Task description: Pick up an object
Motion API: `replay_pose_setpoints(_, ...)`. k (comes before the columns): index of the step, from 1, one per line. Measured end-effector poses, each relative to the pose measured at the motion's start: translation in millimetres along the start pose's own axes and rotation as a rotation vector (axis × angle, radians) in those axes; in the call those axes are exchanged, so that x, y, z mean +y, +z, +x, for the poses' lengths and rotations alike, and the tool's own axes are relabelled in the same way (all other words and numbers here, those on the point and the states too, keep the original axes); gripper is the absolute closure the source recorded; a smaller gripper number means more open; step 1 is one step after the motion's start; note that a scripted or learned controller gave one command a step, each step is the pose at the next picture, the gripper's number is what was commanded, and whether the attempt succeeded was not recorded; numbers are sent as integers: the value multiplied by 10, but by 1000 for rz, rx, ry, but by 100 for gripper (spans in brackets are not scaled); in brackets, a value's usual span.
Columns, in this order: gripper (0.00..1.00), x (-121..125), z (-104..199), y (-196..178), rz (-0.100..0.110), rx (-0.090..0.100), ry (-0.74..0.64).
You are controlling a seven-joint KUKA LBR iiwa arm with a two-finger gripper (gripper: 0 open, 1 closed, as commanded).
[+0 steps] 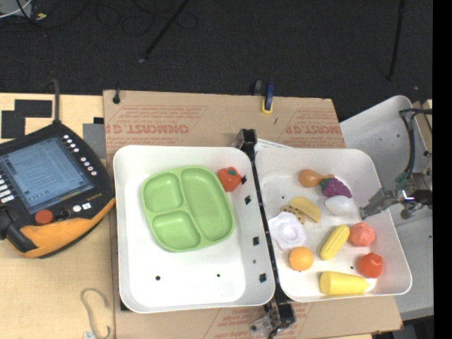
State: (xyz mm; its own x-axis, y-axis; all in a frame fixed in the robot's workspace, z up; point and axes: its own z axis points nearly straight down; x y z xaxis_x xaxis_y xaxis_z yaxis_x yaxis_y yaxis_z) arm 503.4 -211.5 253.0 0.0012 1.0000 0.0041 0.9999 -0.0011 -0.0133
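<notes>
Reaching in from the right, the gripper (pixel 370 209) hangs at the right wall of the right bin (pixel 385 189), its thin metal parts pointing toward the toys; whether it is open or closed cannot be told, and nothing can be seen held in it.

Inside that right bin lie the objects for picking. Nearest the gripper are a white egg (pixel 339 205) and, just above it, a purple bunch of grapes (pixel 337 187), which touches an orange-brown pear-shaped piece (pixel 310 178) to its left. A banana (pixel 305 208) lies tilted near the middle of the bin, with a white fried-egg shape (pixel 286 229) just below and left of it. An ear of corn (pixel 334 241) rests at a slant beside a pink round piece (pixel 362 234). Lower down sit an orange (pixel 301 258), a red tomato-like piece (pixel 370 265) and a yellow wedge (pixel 344 283) along the near wall.

A green divided plate (pixel 188 208) with three compartments lies in the left bin (pixel 134 260), and a red strawberry-like toy (pixel 229 179) sits just off its upper right corner, against the bin's right wall.

Both bins sit on brown cardboard (pixel 176 122) spread over the tabletop. To the left of it rests a teach pendant (pixel 49 186) with a lit screen and an orange grip.
</notes>
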Motion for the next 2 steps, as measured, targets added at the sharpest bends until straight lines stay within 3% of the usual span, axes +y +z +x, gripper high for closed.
replay_pose_setpoints(1, 0, 19, -3, -55, -10, -3, -2)
replay_pose_setpoints(2, 0, 94, 29, 561, -5, -1, -4)
